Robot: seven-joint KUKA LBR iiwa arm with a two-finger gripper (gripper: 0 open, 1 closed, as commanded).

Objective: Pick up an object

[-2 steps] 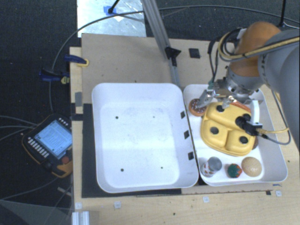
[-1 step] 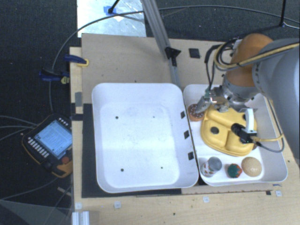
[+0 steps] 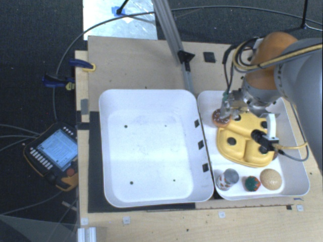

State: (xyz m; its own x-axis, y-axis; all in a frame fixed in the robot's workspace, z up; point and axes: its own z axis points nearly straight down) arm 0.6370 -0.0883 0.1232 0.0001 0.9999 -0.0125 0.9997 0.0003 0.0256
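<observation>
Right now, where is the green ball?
The green ball lies in the right bin, along its near edge, between a small grey-topped object and a tan egg-shaped object.

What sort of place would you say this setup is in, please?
Probably a robotics lab: a grey arm reaches over two white bins on a bench, and a teach pendant lies on the floor with cables.
</observation>
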